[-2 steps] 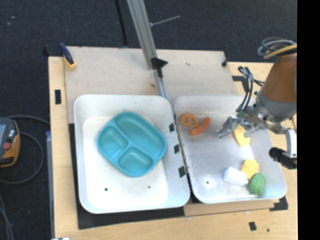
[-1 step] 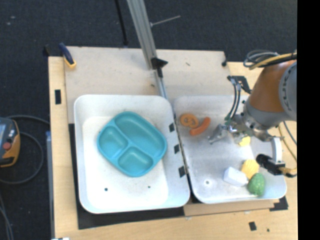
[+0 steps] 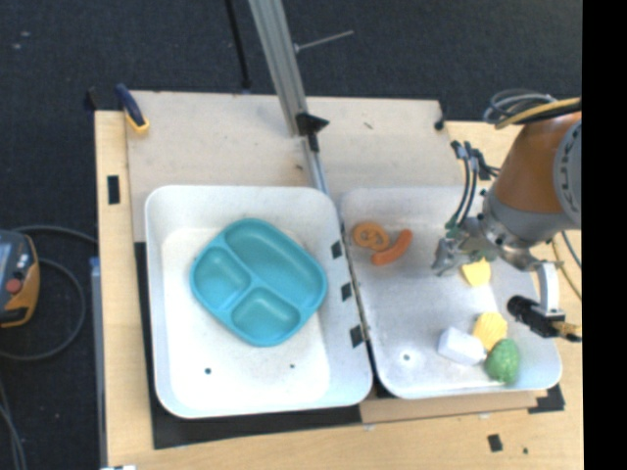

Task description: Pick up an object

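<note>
Holding blue tray [image 3: 258, 281]: left bin [image 3: 167, 213]

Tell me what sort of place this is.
Probably a robotics lab test bench: a robot arm over two white bins, toy food such as a green piece, and a calibration-marked metal post.

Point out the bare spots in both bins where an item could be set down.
Left bin: a bare strip along the near edge, below the teal divided tray. Right bin: bare floor in the middle, between the orange hot dog and the white block. Crowded: the right side, with the tool, yellow piece, corn and green toy.
</note>
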{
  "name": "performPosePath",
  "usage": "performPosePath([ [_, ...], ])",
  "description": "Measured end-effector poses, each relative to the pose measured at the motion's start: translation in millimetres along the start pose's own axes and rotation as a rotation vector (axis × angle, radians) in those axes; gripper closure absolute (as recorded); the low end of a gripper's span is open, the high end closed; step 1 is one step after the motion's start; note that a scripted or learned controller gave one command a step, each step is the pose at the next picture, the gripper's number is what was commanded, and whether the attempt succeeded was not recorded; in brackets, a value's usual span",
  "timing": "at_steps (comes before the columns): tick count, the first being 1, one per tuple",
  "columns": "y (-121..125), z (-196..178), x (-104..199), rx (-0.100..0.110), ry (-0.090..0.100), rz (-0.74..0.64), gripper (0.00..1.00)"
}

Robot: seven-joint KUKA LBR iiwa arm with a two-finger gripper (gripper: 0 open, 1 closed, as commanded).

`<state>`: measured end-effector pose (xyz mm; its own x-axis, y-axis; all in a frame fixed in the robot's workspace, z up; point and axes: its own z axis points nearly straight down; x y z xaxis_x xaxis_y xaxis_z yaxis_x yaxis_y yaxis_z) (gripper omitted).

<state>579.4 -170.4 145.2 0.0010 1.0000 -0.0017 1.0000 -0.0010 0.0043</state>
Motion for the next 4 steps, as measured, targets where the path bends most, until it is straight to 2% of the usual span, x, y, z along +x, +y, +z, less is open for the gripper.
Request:
performPosePath([
  [1, 2, -64, -7, -0.004, -0.001, -0.003, 1.0],
  [2, 0, -112, -2, -0.003, -0.001, -0.004, 1.0],
  [3, 1, -126, -3, 0.001, 0.0, -0.005, 1.0],
  [4, 10, -130, 45, 0.0, 0.001, -0.008, 1.0],
])
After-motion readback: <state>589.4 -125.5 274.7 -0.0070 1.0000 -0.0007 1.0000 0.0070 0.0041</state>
